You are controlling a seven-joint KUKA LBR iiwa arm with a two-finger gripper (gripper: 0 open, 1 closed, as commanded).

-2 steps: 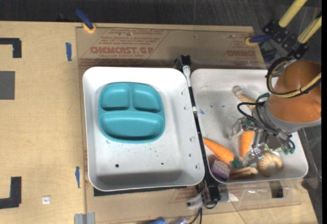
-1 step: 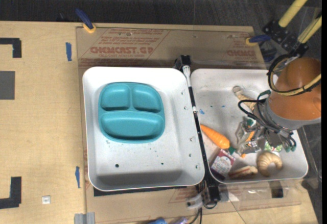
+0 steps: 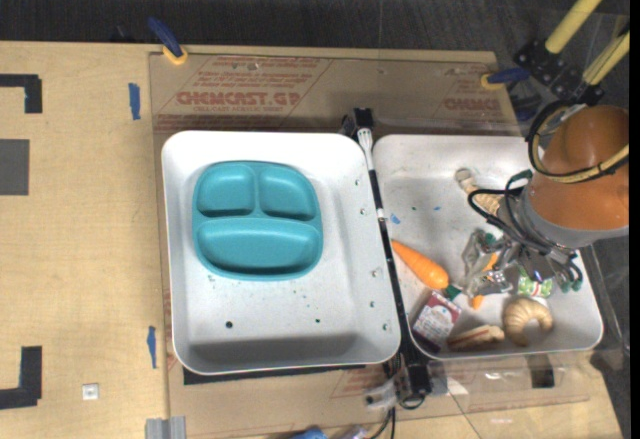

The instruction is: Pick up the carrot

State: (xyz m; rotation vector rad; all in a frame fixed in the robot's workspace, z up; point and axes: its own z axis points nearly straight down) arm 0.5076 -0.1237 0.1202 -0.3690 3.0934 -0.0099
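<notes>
1. The tool (image 3: 487, 265) hangs over the right bin (image 3: 440, 162), whether spread or pressed together I cannot tell.
2. The carrot (image 3: 421, 266) lies left of it, apart; a descent here risks catching the clutter just beside instead.

Robot arm (image 3: 585, 182), seen from above: a rounded, glossy orange band sits over a grey cylindrical wrist section. Thin black cables loop around and across the orange part. Below the grey section, the gripper (image 3: 487, 267) is a cluster of silvery metal parts with small green and white details, too tangled to resolve further.
</notes>
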